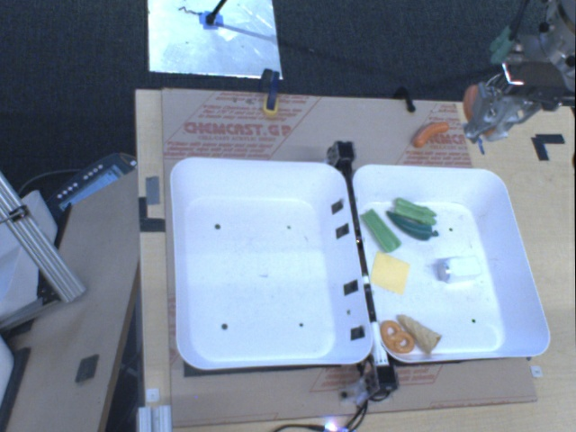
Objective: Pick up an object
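Camera view: end effector [486,120] above worktop [378,115] beyond right bin [517,241], grip state unclear; orange sausage-shaped toy [430,134] lies just beside it.

Both bins, the left bin [261,259] and the right bin [504,241], look like smooth white plastic with a soft sheen. Under them lies a brown cardboard sheet [297,120], matt, printed in red. The bench [90,259] shows pale wood (or a wood-look board), dull in finish. Behind it, the floor covering [72,43] reads as dark, rough carpet. A foil-like silver sheet [211,25] gleams unevenly. The yellow slice [391,273] seems matt; the green pods [412,219] and orange sausage [430,134] appear slightly glossy plastic. The gripper [490,115] looks metallic grey.
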Robot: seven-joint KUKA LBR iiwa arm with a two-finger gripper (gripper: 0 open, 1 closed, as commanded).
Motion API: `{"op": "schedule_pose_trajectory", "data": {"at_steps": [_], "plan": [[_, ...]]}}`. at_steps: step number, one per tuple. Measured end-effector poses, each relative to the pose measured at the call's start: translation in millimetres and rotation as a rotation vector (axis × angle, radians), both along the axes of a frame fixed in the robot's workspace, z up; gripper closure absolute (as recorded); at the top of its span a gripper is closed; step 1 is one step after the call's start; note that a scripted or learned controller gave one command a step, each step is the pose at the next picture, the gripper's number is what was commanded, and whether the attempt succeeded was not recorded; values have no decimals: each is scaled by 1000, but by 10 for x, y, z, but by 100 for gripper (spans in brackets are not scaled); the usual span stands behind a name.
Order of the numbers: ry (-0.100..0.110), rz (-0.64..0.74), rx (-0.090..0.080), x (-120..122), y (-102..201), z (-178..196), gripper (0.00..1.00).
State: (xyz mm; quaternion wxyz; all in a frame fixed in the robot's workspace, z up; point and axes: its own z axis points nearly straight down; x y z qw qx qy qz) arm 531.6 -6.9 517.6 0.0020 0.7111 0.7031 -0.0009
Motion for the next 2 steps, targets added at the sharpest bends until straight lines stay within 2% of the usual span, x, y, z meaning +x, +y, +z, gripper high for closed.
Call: {"op": "schedule_pose_trajectory", "data": {"at_steps": [1, 2], "plan": [[-1, 8, 1, 901, -537, -26, 100], [10, 21, 6, 983, 139, -1113, 100]]}}
